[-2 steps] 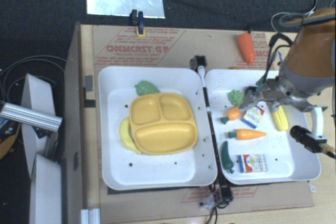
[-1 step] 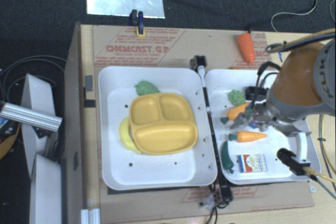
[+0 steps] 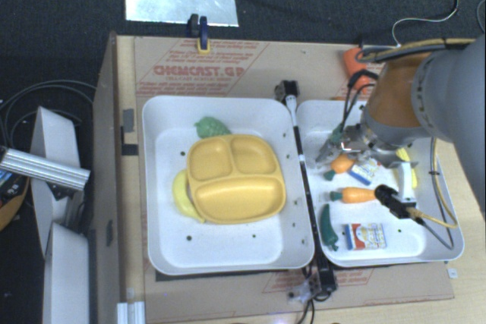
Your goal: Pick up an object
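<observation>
Small orange piece [image 3: 342,163] lay in the right bin [image 3: 319,117], toward the bin's 10 o'clock part, close to the divider between the two bins.

My gripper [image 3: 336,150] sat low over it, tip at about 11 o'clock of the piece, touching or nearly touching. The view did not show whether the gripper was spread or closed, nor whether the piece was pinched: cannot tell. No hold recorded.

Neighbours in the same bin, taken from the orange piece:
- blue and white packet [image 3: 364,174], just beside it at 4 o'clock.
- toy carrot [image 3: 357,195], near at 5 o'clock, lying roughly crosswise.
- green pod [image 3: 327,227], farther at 6 o'clock, against the divider side.
- small printed box [image 3: 364,237], at 5 o'clock, beyond the carrot, flat on the bin floor.
- yellow and white tube [image 3: 406,180], at 3 to 4 o'clock, near the far wall.
- black part [image 3: 386,197] with a yellow cable, just beside the carrot's 3 o'clock end.

My arm [image 3: 444,95] came in from 2 o'clock, with its orange band [image 3: 395,95] above the bin's upper edge.

Left bin [image 3: 163,163]: yellow divided plate [image 3: 235,178] in the middle; green leaf [image 3: 213,126] touching its 11 o'clock rim; banana [image 3: 181,197] partly tucked under its 8 o'clock edge.

Both bins rested on a cardboard sheet [image 3: 197,68].
</observation>
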